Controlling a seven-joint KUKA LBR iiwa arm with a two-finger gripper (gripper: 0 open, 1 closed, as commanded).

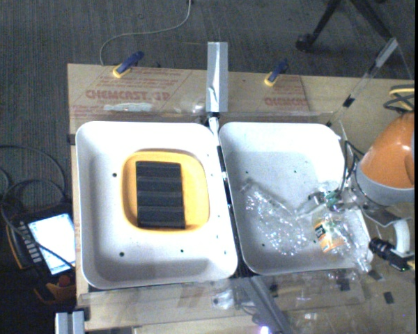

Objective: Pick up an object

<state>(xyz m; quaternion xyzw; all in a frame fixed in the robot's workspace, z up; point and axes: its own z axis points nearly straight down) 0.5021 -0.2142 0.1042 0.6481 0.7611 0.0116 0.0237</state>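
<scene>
Oddly, crinkled clear plastic (279, 218) fills the right bin (285, 141); end effector (332, 202) state unclear.

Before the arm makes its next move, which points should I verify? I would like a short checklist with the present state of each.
1. Gripper is over the right bin: ok.
2. Clear plastic wrap lies in the right bin: ok.
3. Small orange-labelled item sits below the gripper: ok.
4. Finger opening: cannot tell.
5. Something held between the fingers: cannot tell.
6. Yellow tray with black insert rests in the left bin, away from the arm: ok.
</scene>
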